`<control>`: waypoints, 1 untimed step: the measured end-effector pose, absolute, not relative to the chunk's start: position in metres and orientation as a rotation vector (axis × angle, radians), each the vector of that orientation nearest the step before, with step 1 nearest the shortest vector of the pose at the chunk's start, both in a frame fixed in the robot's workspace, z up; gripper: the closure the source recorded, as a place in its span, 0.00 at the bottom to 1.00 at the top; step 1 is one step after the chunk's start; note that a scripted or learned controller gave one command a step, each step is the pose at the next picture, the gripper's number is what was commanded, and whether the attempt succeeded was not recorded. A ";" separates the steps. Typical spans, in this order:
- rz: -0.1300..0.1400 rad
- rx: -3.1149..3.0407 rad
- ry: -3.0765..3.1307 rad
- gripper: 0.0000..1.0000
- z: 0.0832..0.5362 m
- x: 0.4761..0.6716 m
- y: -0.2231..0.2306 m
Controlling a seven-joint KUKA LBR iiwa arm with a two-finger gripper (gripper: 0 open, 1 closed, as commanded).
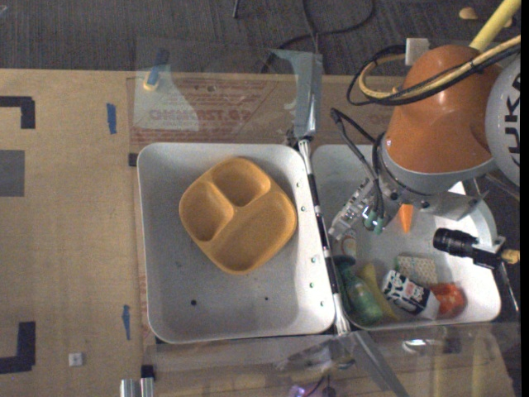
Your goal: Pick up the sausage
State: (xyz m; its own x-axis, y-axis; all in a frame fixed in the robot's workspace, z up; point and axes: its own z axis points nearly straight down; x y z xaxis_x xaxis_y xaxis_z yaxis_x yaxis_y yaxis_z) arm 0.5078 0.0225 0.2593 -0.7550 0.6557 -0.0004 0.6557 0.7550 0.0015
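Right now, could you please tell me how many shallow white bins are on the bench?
2. The left shallow white bin holds an orange three-compartment plastic plate. The right shallow white bin, touching it, holds small items beneath the grey-and-orange arm, which may hide more.

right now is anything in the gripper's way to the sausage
No sausage is clearly recognisable. The gripper hangs over the right bin's far left part. If the reddish piece in the near right corner is it, the black-and-white carton lies against its left side, roughly in the gripper's path.
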 end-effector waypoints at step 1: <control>0.003 0.300 3.121 1.00 0.265 0.512 0.016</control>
